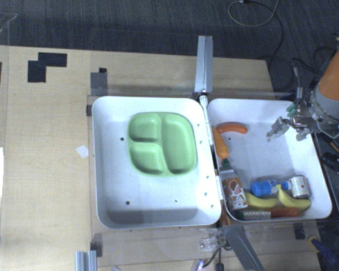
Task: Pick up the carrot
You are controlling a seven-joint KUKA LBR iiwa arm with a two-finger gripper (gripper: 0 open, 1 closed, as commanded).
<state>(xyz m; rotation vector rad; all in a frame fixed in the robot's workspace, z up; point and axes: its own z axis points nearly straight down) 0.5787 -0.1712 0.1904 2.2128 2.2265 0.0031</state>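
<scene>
left bin (110,168): green three-compartment plate (161,143) is held near the centre.
right bin (319,176): carrot, sausage and a front-row cluster are held.
carrot (220,143): laid against the right bin's left wall, just below the sausage (231,128).
front row: small carton (235,192), blue bottle (265,188), banana (281,200), metal can (298,186), packed touching.
gripper (282,127): seen over the right bin's far right part, well apart from carrot; fingers spread, nothing gripped.

Robot lab: bench (39,151), white bins (101,168), cables (254,10).
</scene>
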